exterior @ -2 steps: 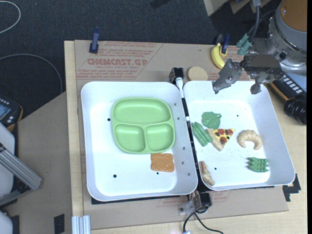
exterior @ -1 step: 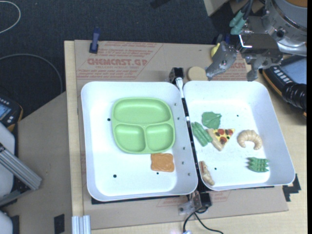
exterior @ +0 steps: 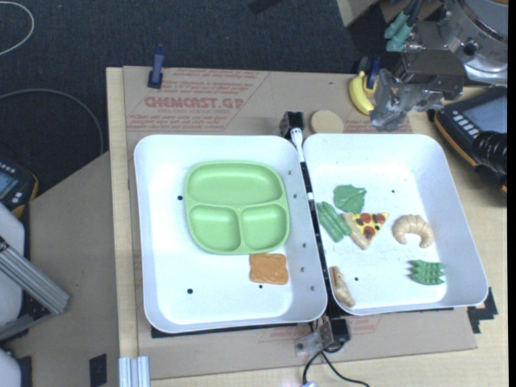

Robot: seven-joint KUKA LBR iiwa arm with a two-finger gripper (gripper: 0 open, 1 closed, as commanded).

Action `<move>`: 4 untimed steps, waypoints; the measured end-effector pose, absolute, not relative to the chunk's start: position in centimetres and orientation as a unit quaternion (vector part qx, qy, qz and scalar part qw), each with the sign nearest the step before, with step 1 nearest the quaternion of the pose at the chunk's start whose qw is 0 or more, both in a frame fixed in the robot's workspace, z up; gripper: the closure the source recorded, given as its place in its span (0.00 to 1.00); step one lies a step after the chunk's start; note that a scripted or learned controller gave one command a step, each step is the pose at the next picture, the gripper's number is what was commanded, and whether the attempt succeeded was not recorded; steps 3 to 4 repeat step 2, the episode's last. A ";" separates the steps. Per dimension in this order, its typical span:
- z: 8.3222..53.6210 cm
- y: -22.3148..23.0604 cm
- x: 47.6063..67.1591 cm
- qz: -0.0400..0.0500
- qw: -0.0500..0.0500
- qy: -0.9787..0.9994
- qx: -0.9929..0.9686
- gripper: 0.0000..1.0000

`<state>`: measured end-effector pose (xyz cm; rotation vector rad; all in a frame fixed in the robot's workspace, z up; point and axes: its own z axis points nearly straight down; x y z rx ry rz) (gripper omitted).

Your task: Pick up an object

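Note:
My gripper hangs above the bench just beyond the far edge of the right bin, holding nothing that I can see. In that bin lie a green leaf, a green pod, a pizza slice, a croissant, a dark green ridged piece and a tan pastry against the near left wall. In the left bin are a green divided plate and an orange toast slice just in front of it.
A yellow banana-like toy and a round tan disc sit on the cardboard behind the bins, close to the gripper. A blue clamp stands at the far left corner. Black and orange gear lies at the right.

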<state>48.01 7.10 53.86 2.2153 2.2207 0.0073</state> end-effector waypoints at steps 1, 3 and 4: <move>39.8 6.0 47.8 -0.007 -0.005 0.706 0.708 1.00; 41.7 6.1 48.0 0.001 0.001 0.707 0.707 1.00; 41.7 6.1 48.0 0.001 0.001 0.707 0.707 1.00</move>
